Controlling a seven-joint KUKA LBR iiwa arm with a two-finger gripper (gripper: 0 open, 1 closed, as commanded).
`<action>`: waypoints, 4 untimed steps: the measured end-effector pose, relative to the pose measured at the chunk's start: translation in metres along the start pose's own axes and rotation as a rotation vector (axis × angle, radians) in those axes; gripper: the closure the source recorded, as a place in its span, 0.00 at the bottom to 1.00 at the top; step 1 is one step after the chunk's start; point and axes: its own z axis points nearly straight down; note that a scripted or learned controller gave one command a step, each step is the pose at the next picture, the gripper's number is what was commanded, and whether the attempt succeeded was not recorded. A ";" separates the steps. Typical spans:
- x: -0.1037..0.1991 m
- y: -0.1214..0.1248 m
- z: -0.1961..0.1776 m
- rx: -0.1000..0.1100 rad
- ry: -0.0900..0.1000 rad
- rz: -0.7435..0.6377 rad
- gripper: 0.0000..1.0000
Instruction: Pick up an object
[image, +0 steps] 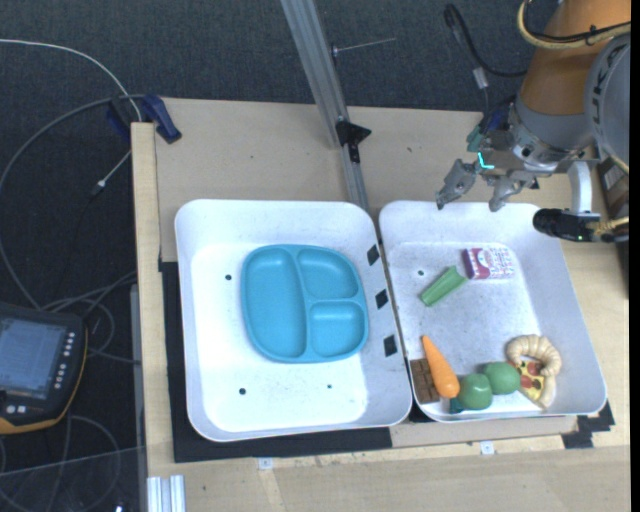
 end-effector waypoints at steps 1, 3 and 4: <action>0.004 -0.003 0.042 0.004 0.001 0.000 0.00; 0.010 -0.011 0.131 0.004 0.000 0.001 0.00; 0.010 -0.009 0.117 -0.002 0.001 0.000 1.00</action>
